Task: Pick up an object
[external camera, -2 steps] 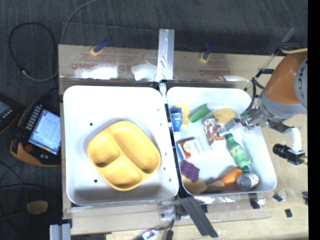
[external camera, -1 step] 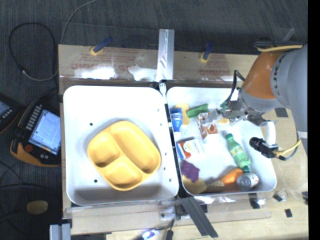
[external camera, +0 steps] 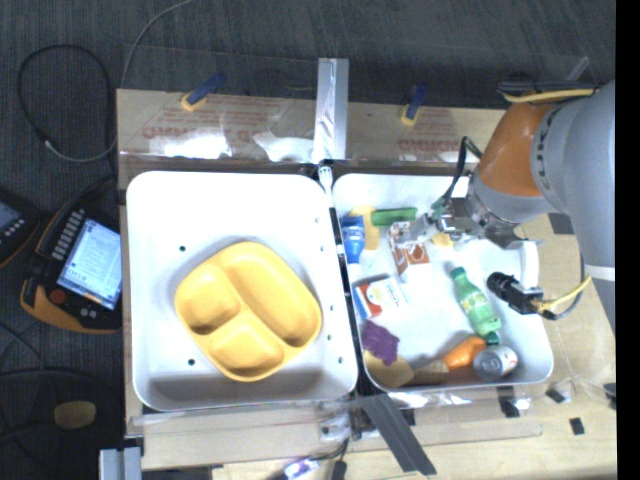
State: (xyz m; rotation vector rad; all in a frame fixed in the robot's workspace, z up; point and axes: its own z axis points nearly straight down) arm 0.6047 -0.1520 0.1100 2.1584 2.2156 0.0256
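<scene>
My gripper (external camera: pixel 440 220) hangs low over the back of the right bin (external camera: pixel 520 303), reaching in from the right. It is just right of a brown and white packet (external camera: pixel 408 248) and close to a green marker (external camera: pixel 393 215). Other items in this bin are a blue packet (external camera: pixel 352 237), a red and white carton (external camera: pixel 378 296), a green bottle (external camera: pixel 475 303), a purple piece (external camera: pixel 380 341), a carrot (external camera: pixel 461 352) and a silver can (external camera: pixel 496 361). I see nothing lifted by the gripper.
The left bin (external camera: pixel 165 208) holds a yellow divided plate (external camera: pixel 247 309). The orange-banded wrist (external camera: pixel 512 163) and grey arm (external camera: pixel 590 178) cover the right bin's back right corner. A handheld control unit (external camera: pixel 85 268) lies left of the bench.
</scene>
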